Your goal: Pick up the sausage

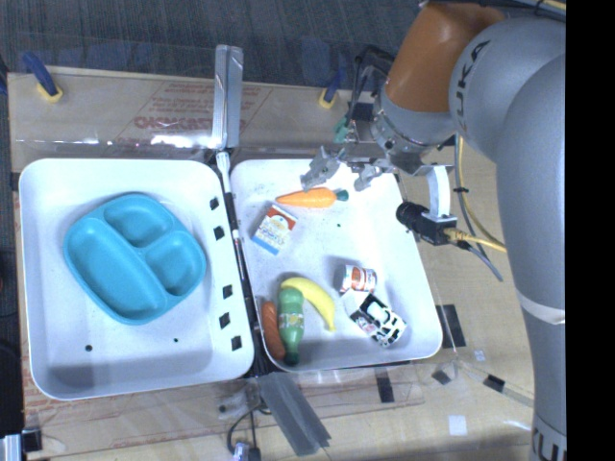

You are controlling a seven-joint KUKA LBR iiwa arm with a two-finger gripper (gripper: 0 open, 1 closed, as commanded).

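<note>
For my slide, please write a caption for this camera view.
Open gripper above the carrot; the sausage lies untouched at the right bin's near-left corner.

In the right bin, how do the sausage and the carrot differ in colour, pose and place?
The sausage is reddish brown; the carrot is bright orange with a green tip. The sausage lies lengthwise against the bin's left wall at the near end, close beside a green bottle; the carrot lies crosswise at the far end, alone, just below the gripper. Both are long, thin toy foods lying flat in the right bin.
</note>
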